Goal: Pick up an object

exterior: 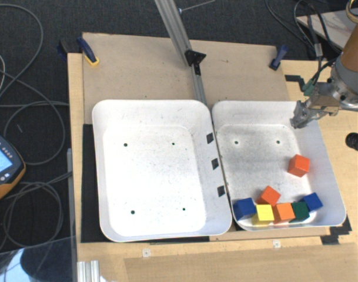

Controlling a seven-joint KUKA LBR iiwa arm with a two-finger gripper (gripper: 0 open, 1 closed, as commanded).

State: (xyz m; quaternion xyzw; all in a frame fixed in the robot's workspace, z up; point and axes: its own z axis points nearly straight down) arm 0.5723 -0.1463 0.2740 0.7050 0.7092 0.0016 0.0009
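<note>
The end effector (300,118) hangs over the right bin's (249,134) far right corner; I cannot tell its opening. The lone orange block (298,165) sits just nearby, apart from the cluster along the near wall, probably the cleanest target: centre over it, descend straight.

A wooden bench top (143,69) sits on dark carpet, with a blue clamp (88,50) on its far left corner and another blue clamp (278,57) on the far right. A slanted metal rail (177,34) comes down from the top and ends between the left bin (108,113) and the right bin (328,169), which lie side by side. Loose black cables (26,128) trail over the carpet at the left, near a handheld controller (3,166) with a lit screen.
</note>
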